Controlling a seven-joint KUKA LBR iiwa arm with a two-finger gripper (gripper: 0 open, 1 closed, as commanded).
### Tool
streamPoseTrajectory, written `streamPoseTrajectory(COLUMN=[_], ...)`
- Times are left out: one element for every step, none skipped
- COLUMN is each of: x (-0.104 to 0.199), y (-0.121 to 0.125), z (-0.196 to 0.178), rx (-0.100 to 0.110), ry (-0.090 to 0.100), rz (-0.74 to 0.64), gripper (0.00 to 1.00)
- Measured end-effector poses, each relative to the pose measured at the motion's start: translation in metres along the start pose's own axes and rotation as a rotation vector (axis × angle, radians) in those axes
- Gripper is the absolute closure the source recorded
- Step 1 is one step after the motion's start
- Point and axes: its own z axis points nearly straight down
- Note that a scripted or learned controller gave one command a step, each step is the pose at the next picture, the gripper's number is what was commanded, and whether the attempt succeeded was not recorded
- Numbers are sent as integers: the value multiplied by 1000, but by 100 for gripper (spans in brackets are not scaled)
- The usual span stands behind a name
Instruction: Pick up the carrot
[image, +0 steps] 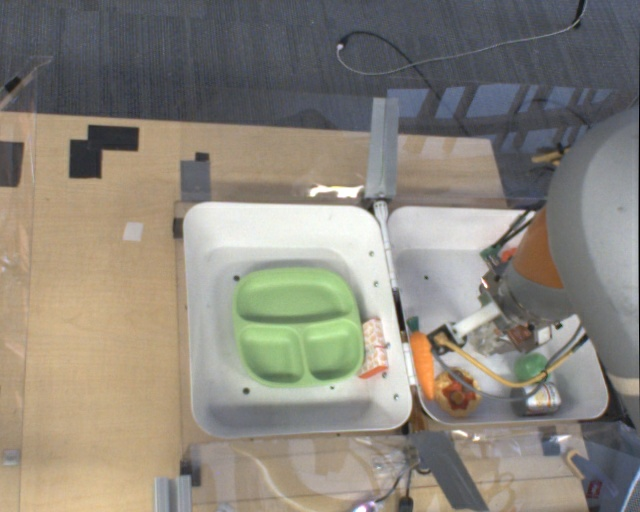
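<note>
Camera view, looking down at a slant. Carrot (424, 364) not yet picked up, by the look of it: lying lengthwise along the left wall of the right bin (440, 232), at its near end, untouched and free of any grip. Gripper (497, 330) low over the middle of that bin, just right of the carrot, tangled visually with cables and clutter; whether spread or pressed together, cannot tell. Reach, closing and lift all seemingly left to do.

Carrot smooth, orange, tapered, stubby, matte like moulded plastic. Just beside it, on the near side, a glossy red-and-yellow lump (457, 392), shape unclear. Farther right, a small metallic can (542, 399), shiny and cylindrical, on its side. Left bin (205, 400) shallow, white, round-cornered, bearing a pale green divided plate (297, 325) with three compartments; a small crinkled wrapper (373, 346) against the plate's right rim. Bench (90, 350) pale wood-grain.
</note>
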Motion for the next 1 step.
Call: streamPoseTrajectory(x=[-18], y=[-15], z=[-1], rx=[-10], ry=[10], rz=[206], gripper=[100])
